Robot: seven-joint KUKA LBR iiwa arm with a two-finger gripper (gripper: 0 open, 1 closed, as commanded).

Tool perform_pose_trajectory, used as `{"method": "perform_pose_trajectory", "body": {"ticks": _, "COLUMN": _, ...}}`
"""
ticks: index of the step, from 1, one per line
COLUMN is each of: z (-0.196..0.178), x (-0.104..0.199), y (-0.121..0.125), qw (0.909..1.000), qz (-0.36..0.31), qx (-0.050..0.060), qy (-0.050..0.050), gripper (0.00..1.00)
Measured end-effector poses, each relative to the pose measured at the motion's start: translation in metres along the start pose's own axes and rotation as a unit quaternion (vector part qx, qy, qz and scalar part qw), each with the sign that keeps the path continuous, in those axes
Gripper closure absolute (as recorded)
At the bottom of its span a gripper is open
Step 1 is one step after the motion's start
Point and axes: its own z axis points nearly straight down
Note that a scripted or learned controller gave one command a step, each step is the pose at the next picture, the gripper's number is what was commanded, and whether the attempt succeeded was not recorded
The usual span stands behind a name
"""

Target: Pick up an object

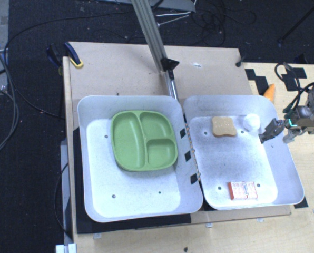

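Observation:
In the right bin (283, 157) lie three objects. A tan, bread-like piece (224, 126) sits near the bin's far side, with a small white ball (251, 122) just to its right. A red and white flat box (244, 190) rests near the front wall. My gripper (280, 134) hangs over the bin's right rim, to the right of the white ball and apart from it. It stands open with nothing between its fingers.
The left bin (94, 194) bears a green divided plate (144, 140). A slanted metal pole (151, 30) crosses above the bench's far side. An orange object (270, 92) lies on the bench beyond the right bin. A clamp (72, 55) sits at the bench's far left corner.

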Motion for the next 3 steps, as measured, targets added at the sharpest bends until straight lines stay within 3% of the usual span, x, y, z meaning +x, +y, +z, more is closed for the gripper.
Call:
{"method": "perform_pose_trajectory", "body": {"ticks": 1, "z": -0.001, "x": 0.000, "y": 0.000, "qw": 1.0000, "qz": 0.000, "qx": -0.001, "qy": 0.000, "gripper": 0.00}}
{"method": "perform_pose_trajectory", "body": {"ticks": 3, "z": 0.099, "x": 0.001, "y": -0.012, "qw": 1.0000, "qz": 0.001, "qx": 0.002, "qy": 0.001, "gripper": 0.00}}
